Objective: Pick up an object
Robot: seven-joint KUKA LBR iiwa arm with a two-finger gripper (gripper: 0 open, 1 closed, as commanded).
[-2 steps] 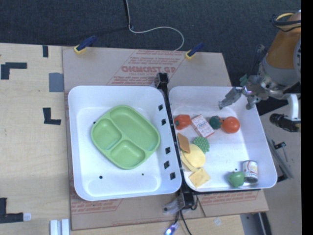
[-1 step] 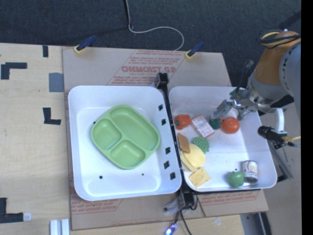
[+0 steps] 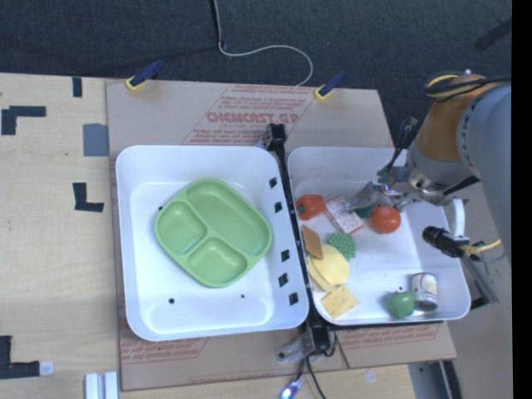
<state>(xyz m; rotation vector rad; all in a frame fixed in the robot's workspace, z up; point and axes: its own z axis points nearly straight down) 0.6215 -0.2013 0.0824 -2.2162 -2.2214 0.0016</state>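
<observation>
My gripper [image 3: 371, 198] reaches from the right into the right bin [image 3: 366, 160], low over its middle. A red tomato-like ball [image 3: 386, 219] lies just right of the fingertips, touching or nearly touching them. A small white and red packet [image 3: 342, 215] sits just left of the tips. Further left lies a second red tomato [image 3: 310, 206]. Below are a green broccoli piece [image 3: 342, 244], a yellow round piece [image 3: 330, 267], a brown slice [image 3: 312, 242] and a yellow cheese wedge [image 3: 337, 302]. A green apple [image 3: 401, 304] and a small can [image 3: 426, 288] rest in the near right corner.
The left bin [image 3: 137, 223] holds a green divided plate [image 3: 213, 232]. Black clips line the divider between the bins. The arm's grey body and orange band [image 3: 440, 127] hang over the right bin's far right edge. A cable crosses the dark floor behind.
</observation>
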